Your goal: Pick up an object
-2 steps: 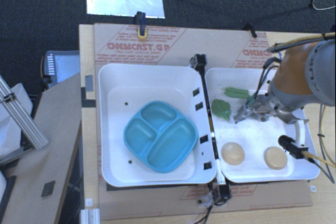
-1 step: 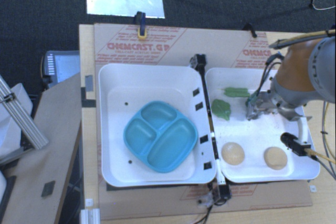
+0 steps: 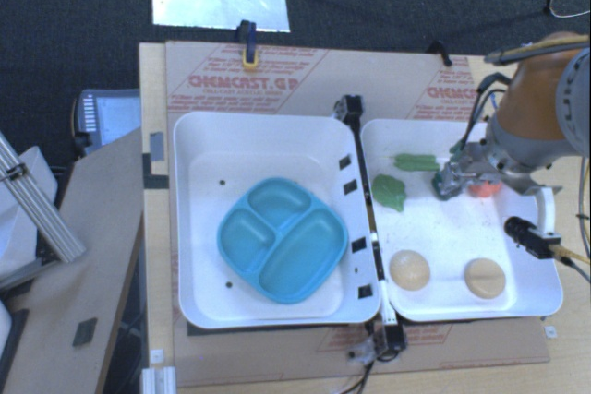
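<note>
Toward the back edge of the right bin (image 3: 517,304) I have the gripper (image 3: 447,184) down low, the arm (image 3: 545,101) leaning in from the right. It sits between three candidates — a long green piece (image 3: 416,162) by the back wall, a leafy green piece (image 3: 389,192) near the divider side, and a small red-orange item (image 3: 481,190) just beside it toward the right edge. I judge the red-orange item or the long green piece to be the target, since the tool is closest to those. Whether it is open, closed or gripping anything I cannot tell; the view is too small there. Two round tan pieces lie near the front edge, one (image 3: 409,269) toward the front-left corner, the other (image 3: 485,277) further right. A blue divided plate (image 3: 281,240) fills the middle of the left bin (image 3: 199,198). Both bins rest on a cardboard sheet (image 3: 305,74) — its red print reads "CHEMCAST GP".
</note>
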You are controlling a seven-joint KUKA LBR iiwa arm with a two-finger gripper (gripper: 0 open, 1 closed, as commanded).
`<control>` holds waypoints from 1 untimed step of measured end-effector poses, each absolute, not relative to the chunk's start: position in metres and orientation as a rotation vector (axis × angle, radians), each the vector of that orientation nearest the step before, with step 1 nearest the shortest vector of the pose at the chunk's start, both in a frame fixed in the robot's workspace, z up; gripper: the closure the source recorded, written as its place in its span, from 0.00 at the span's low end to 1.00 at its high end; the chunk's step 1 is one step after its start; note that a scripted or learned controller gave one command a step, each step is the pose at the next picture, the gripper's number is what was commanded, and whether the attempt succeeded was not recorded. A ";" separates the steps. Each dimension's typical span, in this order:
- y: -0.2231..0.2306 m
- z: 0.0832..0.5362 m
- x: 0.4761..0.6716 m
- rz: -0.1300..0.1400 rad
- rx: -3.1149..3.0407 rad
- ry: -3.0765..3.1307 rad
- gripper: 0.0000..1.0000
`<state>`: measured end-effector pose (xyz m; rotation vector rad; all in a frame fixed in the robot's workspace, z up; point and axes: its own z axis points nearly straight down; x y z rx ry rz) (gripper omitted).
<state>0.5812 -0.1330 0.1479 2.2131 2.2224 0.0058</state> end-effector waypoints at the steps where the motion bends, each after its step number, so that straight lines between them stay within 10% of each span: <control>1: -0.143 0.200 0.586 0.006 2.213 2.220 1.00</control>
